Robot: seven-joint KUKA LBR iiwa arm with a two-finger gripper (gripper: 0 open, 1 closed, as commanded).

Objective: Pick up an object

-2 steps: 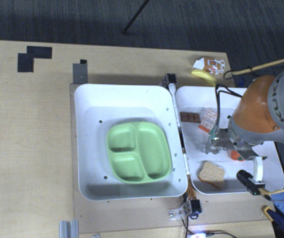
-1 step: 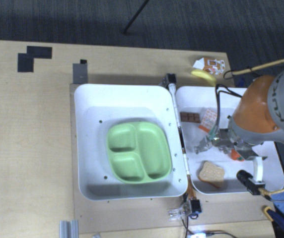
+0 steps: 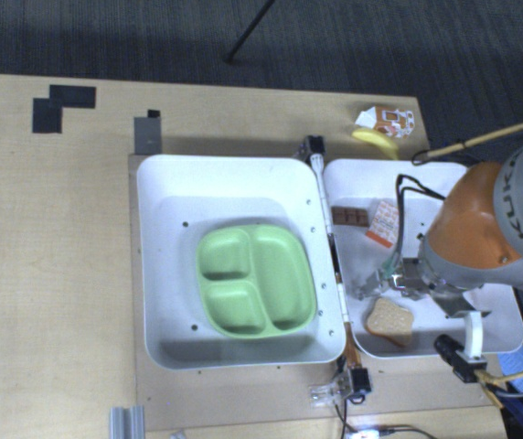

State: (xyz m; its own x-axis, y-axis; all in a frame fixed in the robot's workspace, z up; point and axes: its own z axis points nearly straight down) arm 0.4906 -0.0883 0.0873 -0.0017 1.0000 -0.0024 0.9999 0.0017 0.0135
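Gripper [image 3: 378,286] low in the right bin [image 3: 510,337], tips down near the bin floor, just above-left of a tan bread-slice-looking item [image 3: 389,319]; metal parts too small and blurred, so open or closed: cannot tell, and nothing seen clamped between them. Looks like a descent onto a pick target, prob. the bread slice, given wrist aimed nearly straight down over that corner. Just beside, up-left of gripper: small brown chocolate-bar-like block [image 3: 350,215] and a red/white packet [image 3: 383,222], both lying flat on bin floor, apart from the tips. Arm [image 3: 470,231] w/ orange band covers much of the right bin's right half, reaching in from the right. Further out: left bin [image 3: 161,245] holds a green divided tray [image 3: 255,279], flat, roughly centred, untouched. Beyond bins, on bench [image 3: 51,273] near top-right corner: yellow banana-like piece w/ a small printed pack [image 3: 386,123], outside either bin. Judgement: pick not yet made; risk is tips landing on the bin floor beside the slice rather than around it, since the slice lies flat and low.
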